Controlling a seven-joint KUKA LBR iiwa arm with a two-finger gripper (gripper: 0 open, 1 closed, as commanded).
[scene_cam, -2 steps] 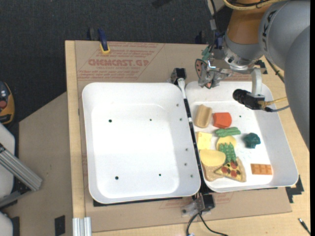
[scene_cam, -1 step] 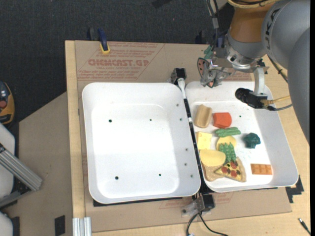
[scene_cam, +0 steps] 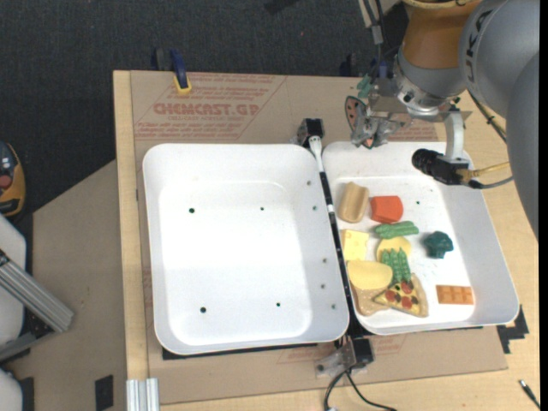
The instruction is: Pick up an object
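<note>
My gripper hangs over the far rim of the right bin, high above the toys, with nothing visible between its fingers. In that bin lie a tan bread roll, a red block, a green pea pod, a dark green broccoli piece, a yellow cheese wedge, a yellow piece with a green leafy top, a pale yellow slice, a pizza slice and an orange waffle.
The left bin sits beside the right one on a cardboard sheet. A black clip stands at the far end of the seam between the bins. A black camera part juts over the right bin's far corner.
</note>
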